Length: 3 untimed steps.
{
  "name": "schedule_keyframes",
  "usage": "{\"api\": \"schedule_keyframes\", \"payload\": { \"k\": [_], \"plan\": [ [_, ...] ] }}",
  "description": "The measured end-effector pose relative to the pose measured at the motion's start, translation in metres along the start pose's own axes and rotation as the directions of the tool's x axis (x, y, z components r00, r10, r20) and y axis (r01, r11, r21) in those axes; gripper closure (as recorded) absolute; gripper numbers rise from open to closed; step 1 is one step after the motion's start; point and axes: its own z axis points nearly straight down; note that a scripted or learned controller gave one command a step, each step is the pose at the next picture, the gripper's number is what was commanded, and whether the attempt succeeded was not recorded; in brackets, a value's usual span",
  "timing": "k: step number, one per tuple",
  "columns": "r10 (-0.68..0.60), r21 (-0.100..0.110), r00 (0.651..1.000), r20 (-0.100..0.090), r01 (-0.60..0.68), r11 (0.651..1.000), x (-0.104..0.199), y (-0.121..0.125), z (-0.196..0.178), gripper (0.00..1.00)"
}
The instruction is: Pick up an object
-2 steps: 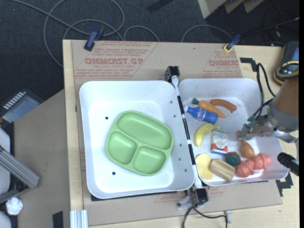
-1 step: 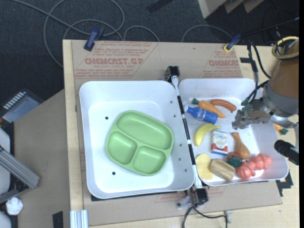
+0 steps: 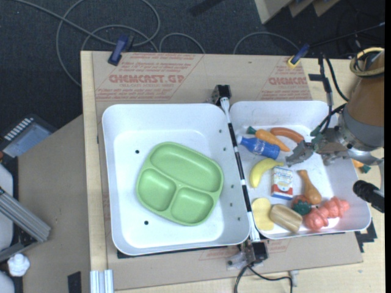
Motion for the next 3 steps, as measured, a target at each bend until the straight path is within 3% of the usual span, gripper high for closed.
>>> {"api": "schedule_keyframes", "payload": {
  "k": [1, 2, 3],
  "plan": [
    [0.000, -0.005, 1.000, 0.001, 0.000, 1.000, -0.020, -0.001, 0.112, 0.00],
    [-0.001, -0.001, 1.000, -0.001, 0.001, 1.000, 0.016, 0.083, 0.116, 0.00],
    [0.001, 0.002, 1.000, 0.000, -0.001, 1.000, -0.002, 0.027, 0.116, 0.00]
  ]
}}
